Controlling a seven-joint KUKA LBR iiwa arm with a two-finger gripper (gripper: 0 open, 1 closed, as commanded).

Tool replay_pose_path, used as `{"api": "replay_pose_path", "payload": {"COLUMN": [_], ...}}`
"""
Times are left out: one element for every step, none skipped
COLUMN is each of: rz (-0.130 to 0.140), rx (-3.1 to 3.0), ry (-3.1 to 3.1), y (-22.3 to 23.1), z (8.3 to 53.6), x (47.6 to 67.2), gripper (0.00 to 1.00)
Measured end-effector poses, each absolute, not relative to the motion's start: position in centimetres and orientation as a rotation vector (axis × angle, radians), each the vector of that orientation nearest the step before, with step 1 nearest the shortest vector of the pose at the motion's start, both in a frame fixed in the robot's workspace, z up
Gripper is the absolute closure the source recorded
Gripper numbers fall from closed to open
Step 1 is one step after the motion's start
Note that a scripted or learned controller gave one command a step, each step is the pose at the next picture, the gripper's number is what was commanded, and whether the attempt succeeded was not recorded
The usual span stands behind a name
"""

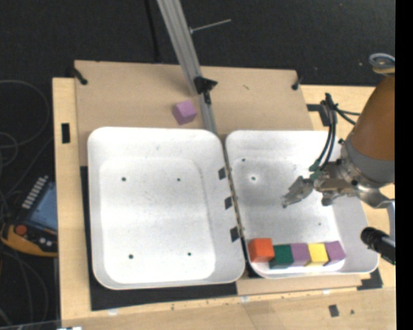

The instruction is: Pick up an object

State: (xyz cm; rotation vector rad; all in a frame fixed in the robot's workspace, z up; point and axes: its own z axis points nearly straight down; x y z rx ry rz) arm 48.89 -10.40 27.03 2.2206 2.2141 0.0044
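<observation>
A row of small blocks lies along the front wall of the right bin (pixel 275 150): an orange block (pixel 262 248), a green block (pixel 283 256), a purple block (pixel 300 253), a yellow block (pixel 318 253) and a second purple block (pixel 334 250). My gripper (pixel 308 199) hangs over the middle of the right bin, above and behind the row. It is open, with one finger (pixel 291 196) reaching left and nothing between the two. Another purple block (pixel 185 111) sits on the wooden board behind the left bin.
The left bin (pixel 103 184) stands beside the right one, with clips along their shared wall. A slanted metal rail (pixel 182 40) rises from behind the bins. Cables and a handheld pendant (pixel 34 215) lie off the bench's left side.
</observation>
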Motion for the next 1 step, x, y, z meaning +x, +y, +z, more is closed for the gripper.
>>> {"api": "replay_pose_path", "payload": {"rz": [-0.009], "rx": [2.229], "ry": [2.219], "y": [-16.12], "z": [18.25], "x": [49.39], "gripper": [0.0]}}
